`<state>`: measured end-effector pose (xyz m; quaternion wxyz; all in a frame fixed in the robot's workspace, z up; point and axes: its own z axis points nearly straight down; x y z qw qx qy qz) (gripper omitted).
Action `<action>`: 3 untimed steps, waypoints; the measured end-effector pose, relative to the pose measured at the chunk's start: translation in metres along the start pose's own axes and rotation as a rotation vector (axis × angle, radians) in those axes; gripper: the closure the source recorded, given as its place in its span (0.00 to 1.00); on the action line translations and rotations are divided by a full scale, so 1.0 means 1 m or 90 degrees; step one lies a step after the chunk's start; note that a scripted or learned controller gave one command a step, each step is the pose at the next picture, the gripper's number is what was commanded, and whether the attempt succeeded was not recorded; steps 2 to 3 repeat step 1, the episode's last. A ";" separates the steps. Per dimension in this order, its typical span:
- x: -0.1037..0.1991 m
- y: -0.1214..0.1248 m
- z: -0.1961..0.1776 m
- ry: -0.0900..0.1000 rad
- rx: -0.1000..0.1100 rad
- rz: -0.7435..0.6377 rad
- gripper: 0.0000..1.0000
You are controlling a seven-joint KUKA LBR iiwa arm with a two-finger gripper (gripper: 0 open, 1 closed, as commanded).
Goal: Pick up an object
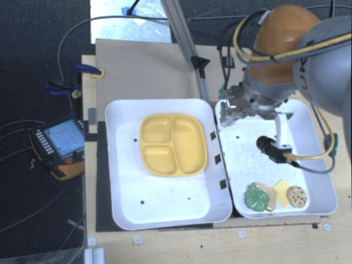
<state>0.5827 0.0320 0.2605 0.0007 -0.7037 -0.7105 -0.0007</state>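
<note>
At the front of the right bin (319, 142) lie a green leafy toy (255, 198), a tan piece (269, 198) partly under it, a yellow cheese slice (282, 191) and a round speckled cookie (297, 196). My gripper (230, 113) hangs over the bin's back left corner, below the orange wrist (280, 34). It is well behind those objects and nothing shows in its grasp. A black cylinder (270, 148) on a white bracket sticks out from the arm over the middle of the bin.
The left bin (124, 202) holds a yellow divided plate (172, 144) in its back half. A raised rim separates the two bins. A metal pole (184, 29) slants down to the back edge between them. A yellow cable (316, 158) loops over the right bin's right side.
</note>
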 end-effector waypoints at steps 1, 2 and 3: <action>0.049 -0.009 0.009 0.000 0.000 0.000 1.00; 0.049 -0.009 0.009 0.000 0.000 0.000 1.00; 0.049 -0.009 0.009 0.000 0.000 0.000 1.00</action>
